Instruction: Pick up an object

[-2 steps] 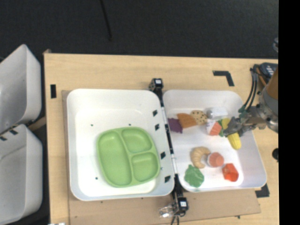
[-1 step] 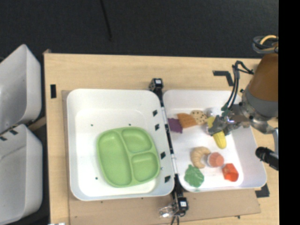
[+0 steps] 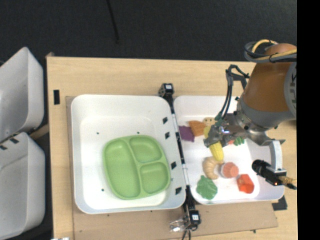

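White housings (image 3: pixel 17 134): two seen at the far left, cut off by the frame edge.

Desk (image 3: pixel 120 76): pale wood, two white bins borne side by side.

Left bin (image 3: pixel 85 114): a green tray (image 3: pixel 137 166) with three compartments is held in it, lying towards the near right corner.

Clips: small dark fittings are seen at the far (image 3: pixel 166 89) and near (image 3: pixel 191 216) ends of the seam between the bins; details too small to make out.

Right bin (image 3: pixel 200 106): small toy foods are held in it. A purple piece (image 3: pixel 186 133) and an orange piece (image 3: pixel 198 128) lie near the seam. A yellow corn (image 3: pixel 216 151) lies just under the pincer (image 3: pixel 218 135). Nearer, a tan piece (image 3: pixel 211 168) touches a pink round (image 3: pixel 230 170); a green piece (image 3: pixel 206 188) and a red piece (image 3: pixel 245 183) lie at the near rim.

Pincer: low over the corn; its state cannot be told, the tips being blurred and masked by the wrist. A green item beside it is partly hidden.

Arm (image 3: pixel 270 91): orange band, cut off at the right.

No legible writing is found.
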Motion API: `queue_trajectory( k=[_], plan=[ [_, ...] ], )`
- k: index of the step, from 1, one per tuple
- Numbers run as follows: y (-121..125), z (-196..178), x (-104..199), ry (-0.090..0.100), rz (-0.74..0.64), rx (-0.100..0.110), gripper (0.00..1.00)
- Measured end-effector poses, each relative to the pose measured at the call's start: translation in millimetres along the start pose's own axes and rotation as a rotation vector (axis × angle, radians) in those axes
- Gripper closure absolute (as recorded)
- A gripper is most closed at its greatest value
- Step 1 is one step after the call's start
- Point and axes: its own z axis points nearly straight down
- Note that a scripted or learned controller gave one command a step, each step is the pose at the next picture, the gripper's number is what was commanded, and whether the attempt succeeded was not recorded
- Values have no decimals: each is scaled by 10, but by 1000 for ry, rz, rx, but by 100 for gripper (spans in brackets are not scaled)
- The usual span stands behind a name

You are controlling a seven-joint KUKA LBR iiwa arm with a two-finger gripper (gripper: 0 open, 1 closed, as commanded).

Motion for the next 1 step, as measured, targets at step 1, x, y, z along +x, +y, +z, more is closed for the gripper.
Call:
queue_trajectory(
  k=[1],
  plan=[
    [-46, 25, 127, -1, 3, 0, 100]
  ],
)
